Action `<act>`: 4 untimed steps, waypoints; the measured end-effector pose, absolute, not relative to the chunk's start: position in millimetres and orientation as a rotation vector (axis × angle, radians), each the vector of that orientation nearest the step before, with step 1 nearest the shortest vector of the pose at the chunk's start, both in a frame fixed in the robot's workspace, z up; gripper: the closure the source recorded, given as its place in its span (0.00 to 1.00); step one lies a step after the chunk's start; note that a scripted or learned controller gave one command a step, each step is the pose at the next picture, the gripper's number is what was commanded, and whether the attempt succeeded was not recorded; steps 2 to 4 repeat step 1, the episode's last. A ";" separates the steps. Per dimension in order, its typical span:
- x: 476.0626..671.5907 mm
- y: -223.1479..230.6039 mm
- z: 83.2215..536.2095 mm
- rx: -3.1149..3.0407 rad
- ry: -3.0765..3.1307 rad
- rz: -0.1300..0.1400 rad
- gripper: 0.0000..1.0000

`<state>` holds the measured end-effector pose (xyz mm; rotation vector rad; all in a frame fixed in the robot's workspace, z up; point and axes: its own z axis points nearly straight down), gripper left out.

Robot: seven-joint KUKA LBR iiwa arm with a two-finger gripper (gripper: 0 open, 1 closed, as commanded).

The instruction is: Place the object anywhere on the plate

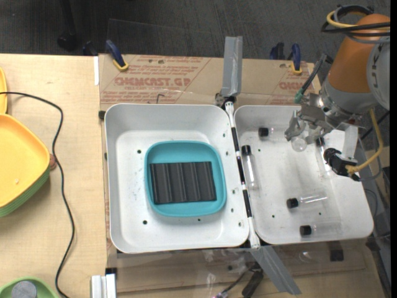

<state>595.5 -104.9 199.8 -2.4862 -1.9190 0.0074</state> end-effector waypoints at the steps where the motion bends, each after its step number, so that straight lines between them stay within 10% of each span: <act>1: 595.6 -104.9 200.0 -2.487 -1.919 0.007 0.00; 4: 595.6 -104.9 200.0 -2.487 -1.919 0.007 0.00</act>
